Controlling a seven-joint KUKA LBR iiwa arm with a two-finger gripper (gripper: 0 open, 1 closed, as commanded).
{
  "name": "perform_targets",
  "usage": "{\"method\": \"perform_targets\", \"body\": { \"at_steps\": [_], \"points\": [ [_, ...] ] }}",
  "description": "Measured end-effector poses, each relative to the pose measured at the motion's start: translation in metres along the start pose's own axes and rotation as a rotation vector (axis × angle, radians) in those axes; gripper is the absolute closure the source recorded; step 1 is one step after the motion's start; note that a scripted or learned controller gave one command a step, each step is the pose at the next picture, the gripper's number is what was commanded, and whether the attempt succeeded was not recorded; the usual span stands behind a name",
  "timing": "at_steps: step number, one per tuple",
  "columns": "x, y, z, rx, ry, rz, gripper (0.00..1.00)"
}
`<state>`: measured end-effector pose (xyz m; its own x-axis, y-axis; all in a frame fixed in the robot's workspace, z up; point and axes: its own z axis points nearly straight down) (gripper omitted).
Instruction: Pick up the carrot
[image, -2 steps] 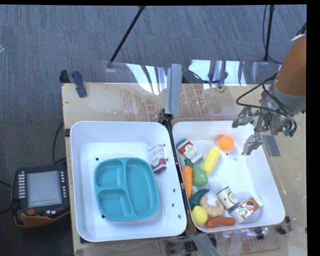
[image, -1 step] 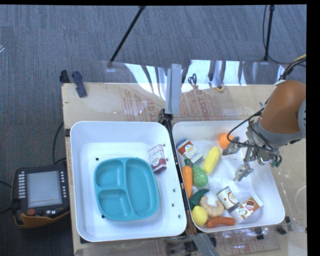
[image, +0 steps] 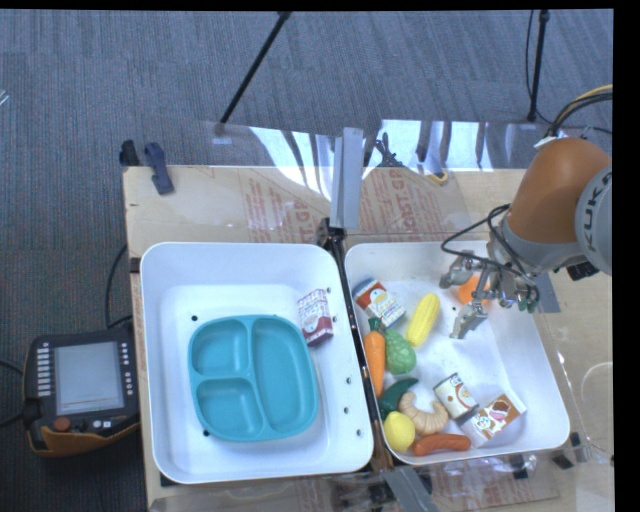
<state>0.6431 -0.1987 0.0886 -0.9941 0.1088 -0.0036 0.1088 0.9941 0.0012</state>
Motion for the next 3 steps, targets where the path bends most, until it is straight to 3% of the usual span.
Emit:
{"method": "perform_targets", "body": {
  "at_steps": [1, 2, 3],
  "points": [
    [-0.002, 0.003, -0.012, 0.000, -0.006, -0.005, 1.00],
    [-0.002, 0.003, -0.011, 0.000, -0.005, -0.006, 0.00],
    [-0.004, 0.004, -0.023, 0.000, -0.011, -0.009, 1.00]
  ]
}}
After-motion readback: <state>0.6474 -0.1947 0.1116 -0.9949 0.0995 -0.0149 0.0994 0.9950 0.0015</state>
